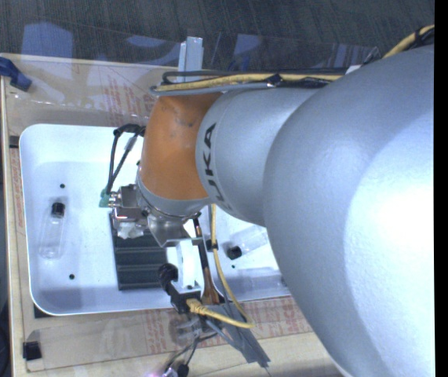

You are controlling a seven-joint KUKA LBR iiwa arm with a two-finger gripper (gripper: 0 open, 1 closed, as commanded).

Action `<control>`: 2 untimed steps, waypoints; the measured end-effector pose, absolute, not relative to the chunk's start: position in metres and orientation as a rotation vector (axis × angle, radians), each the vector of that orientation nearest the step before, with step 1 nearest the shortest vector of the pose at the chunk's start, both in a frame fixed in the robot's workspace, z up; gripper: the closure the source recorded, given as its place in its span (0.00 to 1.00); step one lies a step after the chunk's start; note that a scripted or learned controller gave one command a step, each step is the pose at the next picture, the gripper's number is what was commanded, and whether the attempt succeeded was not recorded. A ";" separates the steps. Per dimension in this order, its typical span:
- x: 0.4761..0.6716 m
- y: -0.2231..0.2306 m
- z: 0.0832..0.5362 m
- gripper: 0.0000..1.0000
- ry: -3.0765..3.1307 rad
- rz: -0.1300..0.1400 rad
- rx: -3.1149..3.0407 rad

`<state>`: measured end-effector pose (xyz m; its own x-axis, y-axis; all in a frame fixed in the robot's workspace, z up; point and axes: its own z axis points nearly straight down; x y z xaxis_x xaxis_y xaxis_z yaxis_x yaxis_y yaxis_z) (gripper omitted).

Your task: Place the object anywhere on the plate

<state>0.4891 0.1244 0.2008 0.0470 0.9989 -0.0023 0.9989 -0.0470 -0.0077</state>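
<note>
A small clear object with a black end (55, 225) lies on the floor of the left white bin (43, 144), near its left wall. My gripper (139, 264) shows as a dark ribbed block below the orange wrist band, hanging over the lower middle of the same bin. It is to the right of the clear object and apart from it. The arm covers whatever lies beneath and to the right of the gripper.
The grey arm fills the right half of the view and hides most of the right bin (251, 277). A small black item (234, 251) shows in the visible strip of that bin. Yellow and black cables (208, 309) hang over the bench's front edge.
</note>
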 end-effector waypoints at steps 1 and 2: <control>0.552 0.169 0.108 1.00 -1.957 0.010 -2.454; 0.516 0.174 0.090 1.00 -1.490 0.014 -2.761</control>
<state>0.5160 0.1742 0.0904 0.5491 0.8357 -0.0056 0.8357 -0.5491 -0.0078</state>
